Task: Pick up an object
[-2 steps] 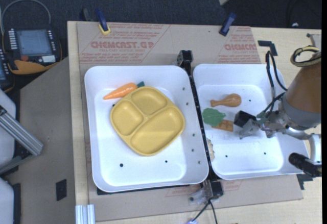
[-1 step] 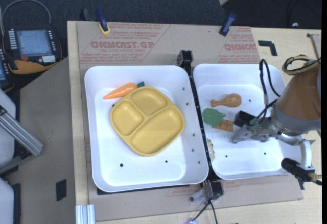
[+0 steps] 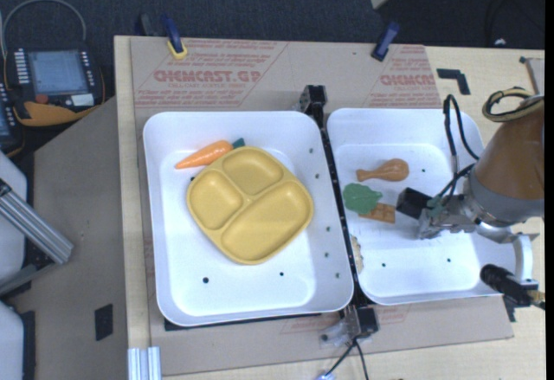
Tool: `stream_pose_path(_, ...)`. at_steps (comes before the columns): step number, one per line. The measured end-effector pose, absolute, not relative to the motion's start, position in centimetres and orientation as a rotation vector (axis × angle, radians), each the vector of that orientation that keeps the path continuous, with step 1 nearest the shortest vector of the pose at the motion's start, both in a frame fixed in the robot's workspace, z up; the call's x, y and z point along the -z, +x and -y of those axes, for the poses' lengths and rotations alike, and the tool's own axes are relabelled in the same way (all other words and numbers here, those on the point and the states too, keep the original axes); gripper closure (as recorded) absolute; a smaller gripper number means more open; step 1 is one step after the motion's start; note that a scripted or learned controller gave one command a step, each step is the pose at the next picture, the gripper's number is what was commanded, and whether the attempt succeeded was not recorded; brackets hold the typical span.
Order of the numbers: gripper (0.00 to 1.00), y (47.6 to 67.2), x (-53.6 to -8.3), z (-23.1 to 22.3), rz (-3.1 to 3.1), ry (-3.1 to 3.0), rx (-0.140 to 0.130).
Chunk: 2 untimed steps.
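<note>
Gripper [image 3: 414, 207] low in right bin [image 3: 450, 279], just beside green-and-orange toy [image 3: 368, 202]; finger state unreadable. Drumstick [image 3: 383, 171] near. Yellow plate [image 3: 250, 204], carrot [image 3: 204, 154] in left bin [image 3: 173, 266].

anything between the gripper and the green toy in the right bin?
Nothing visible. The gripper sits low in the right bin, just right of the green toy and the orange piece lying against it. The drumstick lies above them, off that line.

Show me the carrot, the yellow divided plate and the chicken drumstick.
carrot [image 3: 203, 154], camera view, middle of its orange body.
yellow divided plate [image 3: 250, 204], camera view, central ridge.
chicken drumstick [image 3: 391, 170], camera view, its thick end.
</note>
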<state>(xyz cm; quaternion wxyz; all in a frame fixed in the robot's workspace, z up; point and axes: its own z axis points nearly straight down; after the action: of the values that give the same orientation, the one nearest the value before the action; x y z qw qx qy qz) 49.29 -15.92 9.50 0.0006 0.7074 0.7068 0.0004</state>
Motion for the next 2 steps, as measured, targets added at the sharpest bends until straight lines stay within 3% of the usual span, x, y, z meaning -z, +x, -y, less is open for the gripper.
stream_pose_path(2, 1.00, 48.8, -18.4, 15.1, -2.219, 2.216, -0.004)
